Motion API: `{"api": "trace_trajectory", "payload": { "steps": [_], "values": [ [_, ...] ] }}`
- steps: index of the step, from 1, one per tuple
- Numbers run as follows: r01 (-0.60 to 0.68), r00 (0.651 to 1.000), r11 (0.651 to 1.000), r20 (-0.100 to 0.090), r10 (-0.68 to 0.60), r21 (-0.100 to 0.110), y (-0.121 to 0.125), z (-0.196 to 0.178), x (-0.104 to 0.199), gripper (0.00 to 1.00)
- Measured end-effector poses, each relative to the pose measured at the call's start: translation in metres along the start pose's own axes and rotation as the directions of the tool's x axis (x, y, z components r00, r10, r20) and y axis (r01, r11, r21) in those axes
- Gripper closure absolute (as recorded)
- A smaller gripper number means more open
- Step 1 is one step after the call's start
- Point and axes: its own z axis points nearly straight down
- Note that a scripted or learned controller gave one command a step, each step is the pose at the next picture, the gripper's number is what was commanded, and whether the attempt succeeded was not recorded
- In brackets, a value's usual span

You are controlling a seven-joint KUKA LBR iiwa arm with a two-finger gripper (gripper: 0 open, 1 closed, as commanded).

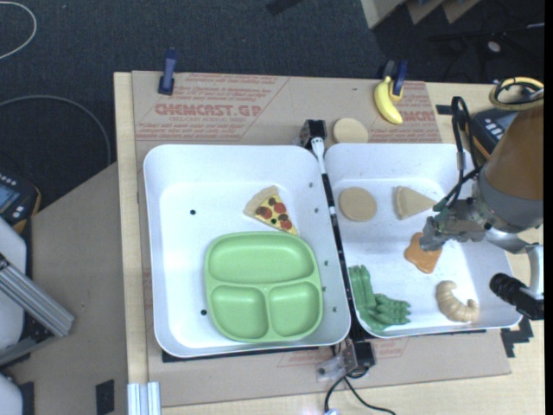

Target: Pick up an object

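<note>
Green divided plate (262, 285), red-dotted yellow pizza slice (272, 208), yellow banana (388, 103), white bins (173, 232)

camera: fixed overhead, tilted down at the counter (216, 93)
framing: mid-range, both bins (164, 232) fit
arm side: right

Dark carpet floor (86, 24) around bench (138, 318)

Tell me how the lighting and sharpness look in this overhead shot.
Camera view: even, soft lighting; the white bins look bright, nearly washed out; faint shadows under the green divided plastic tray; the gripper and grey arm at the right appear slightly blurred; the dark floor is dim.
</note>
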Motion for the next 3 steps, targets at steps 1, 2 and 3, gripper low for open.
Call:
{"api": "trace_trajectory", "payload": {
  "steps": [1, 2, 3],
  "values": [
    [-0.007, 1.0, 1.0, -0.003, 0.007, 0.01, -0.025, 0.099, -0.065, 1.0],
    [0.005, 1.0, 1.0, -0.007, -0.005, 0.009, -0.023, 0.095, 0.013, 1.0],
    [0.009, 1.0, 1.0, -0.004, -0.009, -0.006, -0.006, -0.012, 0.098, 1.0]
  ]
}}
